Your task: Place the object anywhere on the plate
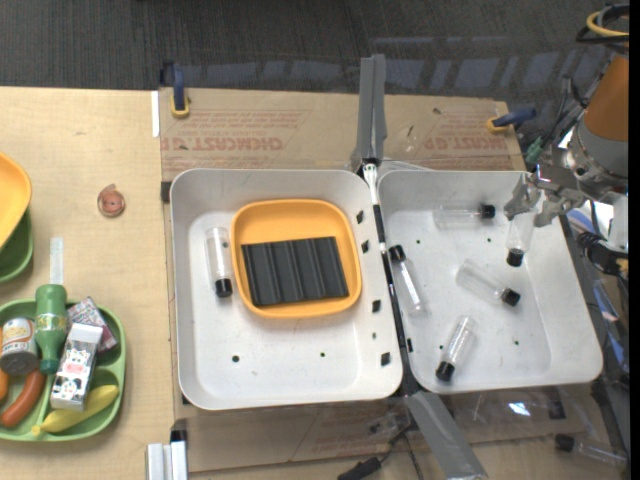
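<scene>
An orange plate (296,224) lies in the left bin (200,358) with a black ribbed block (296,271) resting on it. Beside the plate's left edge is a clear vial with a black cap (217,260). My gripper (533,208) is over the far right corner of the right bin (560,363), and its two fingers look spread apart, so it is open. Just below it in the view a clear vial (517,240) points cap-down. I cannot tell whether that vial touches the gripper.
Several more clear black-capped vials lie in the right bin, among them a far one (462,214), a middle one (487,284) and a near one (454,347). Another vial (404,278) lies along the divider. A green tray of toy food (60,373) sits left of the bins.
</scene>
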Robot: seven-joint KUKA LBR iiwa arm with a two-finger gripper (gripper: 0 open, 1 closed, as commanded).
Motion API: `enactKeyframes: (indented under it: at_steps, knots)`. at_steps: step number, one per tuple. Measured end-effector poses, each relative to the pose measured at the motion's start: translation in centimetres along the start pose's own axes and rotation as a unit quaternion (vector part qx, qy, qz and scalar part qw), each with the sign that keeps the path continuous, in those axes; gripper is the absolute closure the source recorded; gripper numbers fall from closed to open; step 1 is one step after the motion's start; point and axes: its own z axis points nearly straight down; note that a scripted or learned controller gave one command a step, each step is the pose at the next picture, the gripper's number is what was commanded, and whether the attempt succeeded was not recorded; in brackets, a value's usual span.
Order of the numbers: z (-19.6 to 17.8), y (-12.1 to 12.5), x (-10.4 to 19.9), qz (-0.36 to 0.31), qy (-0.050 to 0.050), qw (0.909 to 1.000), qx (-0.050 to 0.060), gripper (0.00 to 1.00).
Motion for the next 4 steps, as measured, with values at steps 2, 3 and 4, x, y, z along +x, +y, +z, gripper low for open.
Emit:
enactKeyframes:
  at_steps: [2,3,4]
  knots:
    - [-4.6,6.1,-1.9,-0.083,0.0,0.9966,-0.001,1.0]
    - [-10.8,6.2,-2.1,-0.143,0.0,0.9897,-0.001,1.0]
    - [-21.1,6.3,-2.5,-0.23,0.0,0.9732,-0.001,1.0]
